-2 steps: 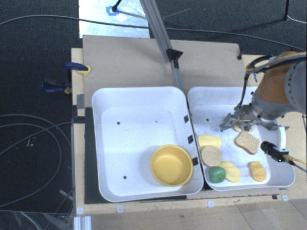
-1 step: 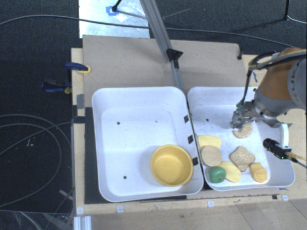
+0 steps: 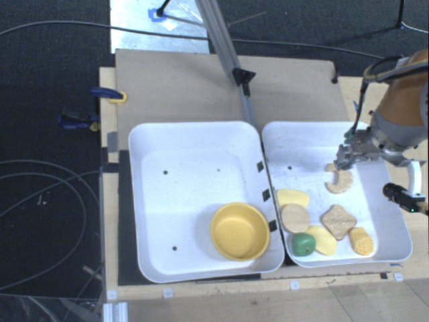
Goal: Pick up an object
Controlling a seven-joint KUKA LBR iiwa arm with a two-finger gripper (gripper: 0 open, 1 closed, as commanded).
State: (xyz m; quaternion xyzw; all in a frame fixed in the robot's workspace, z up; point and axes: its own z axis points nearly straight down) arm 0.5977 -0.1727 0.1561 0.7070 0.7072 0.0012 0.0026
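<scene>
The jaws cannot be judged from here; the gripper hangs low in the right bin, just above a curved, half-ring biscuit, touching it or nearly so. In this bin I count seven pieces: the curved biscuit, a yellow block, a round tan cracker, a speckled bread slice, a green ball, a yellow lump and a bumpy corn piece. The left bin holds one smooth yellow bowl.

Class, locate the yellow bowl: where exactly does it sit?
The yellow bowl sits in the left white bin, at its near right corner, close to the wall shared with the right bin.
</scene>
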